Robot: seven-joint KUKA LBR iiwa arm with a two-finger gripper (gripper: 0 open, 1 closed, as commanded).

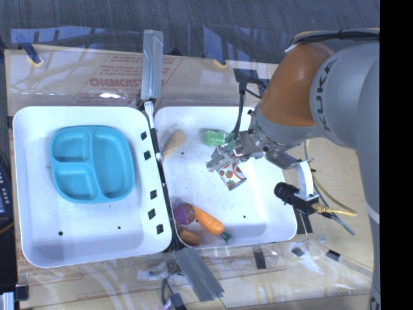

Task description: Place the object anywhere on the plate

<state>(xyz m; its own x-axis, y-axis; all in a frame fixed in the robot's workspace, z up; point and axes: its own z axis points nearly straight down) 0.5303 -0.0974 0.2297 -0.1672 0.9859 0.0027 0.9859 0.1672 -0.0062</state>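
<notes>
The blue divided plate (92, 163) lies in the left bin (39, 237), toward its back. Over the middle of the right bin (258, 228) my gripper (226, 158) points down, reaching in from the right. A small white packet with red and green print (233, 175) sits tilted between the fingertips, and the fingers are shut on its upper edge. The grey arm with its orange band (293, 89) covers the back right corner of that bin.
In the right bin lie a tan bread roll (172, 142) by the divider, a green item (214, 137) behind the gripper, and a carrot (209, 221), a purple vegetable (184, 213) and a brown piece (190, 237) at the front left. A black divider (155, 173) separates the bins.
</notes>
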